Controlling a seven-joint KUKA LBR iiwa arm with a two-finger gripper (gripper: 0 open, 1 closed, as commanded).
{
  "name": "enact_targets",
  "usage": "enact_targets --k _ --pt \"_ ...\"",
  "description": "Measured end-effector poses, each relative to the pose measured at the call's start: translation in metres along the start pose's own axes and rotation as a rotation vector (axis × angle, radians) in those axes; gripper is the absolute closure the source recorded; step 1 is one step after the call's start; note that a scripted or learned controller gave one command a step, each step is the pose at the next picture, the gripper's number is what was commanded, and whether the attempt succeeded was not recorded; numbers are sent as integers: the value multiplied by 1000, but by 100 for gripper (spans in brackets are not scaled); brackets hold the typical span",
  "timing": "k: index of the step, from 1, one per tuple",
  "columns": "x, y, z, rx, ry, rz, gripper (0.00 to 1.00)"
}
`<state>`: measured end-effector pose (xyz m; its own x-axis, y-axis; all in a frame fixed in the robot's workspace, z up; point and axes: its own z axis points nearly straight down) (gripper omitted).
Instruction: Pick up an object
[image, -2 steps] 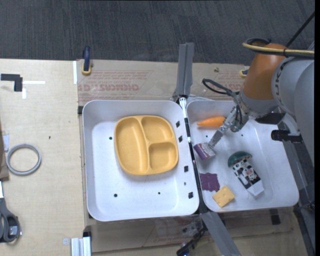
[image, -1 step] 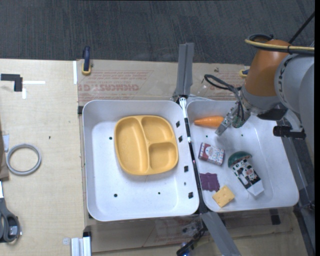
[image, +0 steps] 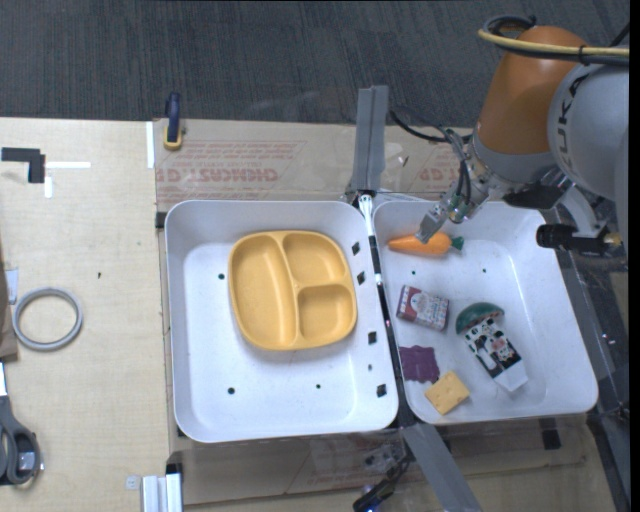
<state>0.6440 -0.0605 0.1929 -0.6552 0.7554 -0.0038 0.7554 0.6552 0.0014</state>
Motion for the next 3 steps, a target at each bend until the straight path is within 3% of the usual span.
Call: enact_targets --k 1,2,3 --pt "-5 -67 74 5 3 427 100" --pt "-43 -28 104 27 11 1097 100" --pt "-47 -36 105 40 6 1105 0"
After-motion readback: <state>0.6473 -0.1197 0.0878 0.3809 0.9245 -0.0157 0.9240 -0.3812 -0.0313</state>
